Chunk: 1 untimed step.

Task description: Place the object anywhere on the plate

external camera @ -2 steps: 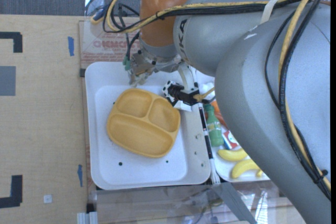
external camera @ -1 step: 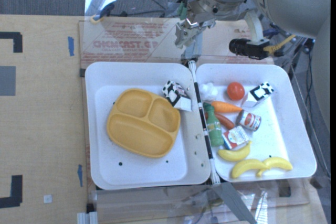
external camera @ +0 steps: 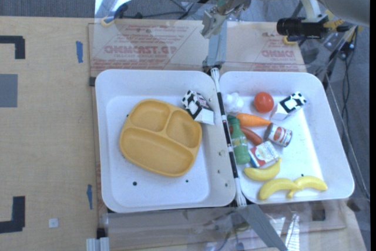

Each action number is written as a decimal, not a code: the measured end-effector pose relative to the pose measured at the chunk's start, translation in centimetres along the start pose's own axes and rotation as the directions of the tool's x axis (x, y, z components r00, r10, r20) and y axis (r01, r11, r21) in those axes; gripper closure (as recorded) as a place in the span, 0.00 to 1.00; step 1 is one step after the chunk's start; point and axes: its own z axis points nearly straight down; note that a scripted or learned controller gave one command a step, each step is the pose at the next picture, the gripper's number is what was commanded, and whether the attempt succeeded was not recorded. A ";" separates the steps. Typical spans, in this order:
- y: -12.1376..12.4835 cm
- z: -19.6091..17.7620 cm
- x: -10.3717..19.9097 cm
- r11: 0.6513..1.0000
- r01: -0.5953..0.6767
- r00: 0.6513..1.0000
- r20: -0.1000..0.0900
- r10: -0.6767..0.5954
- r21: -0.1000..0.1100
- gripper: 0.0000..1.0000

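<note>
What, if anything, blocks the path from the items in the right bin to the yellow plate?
Only the low divider where the two bin rims meet lies between the items and the yellow plate. A black-and-white block sits beside the plate's upper right edge.

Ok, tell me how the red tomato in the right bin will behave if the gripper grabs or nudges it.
The tomato looks round and smooth, so it would probably roll if nudged, likely toward the carrot beside it. Its glossy skin suggests it may slip from a pinch. It looks like light plastic toy food, probably rigid.

Mirrored, unreadable red lettering on the clear sheet.
</note>
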 end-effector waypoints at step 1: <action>-0.3 -4.4 3.0 0.999 0.050 0.999 -0.001 -0.050 0.001 1.00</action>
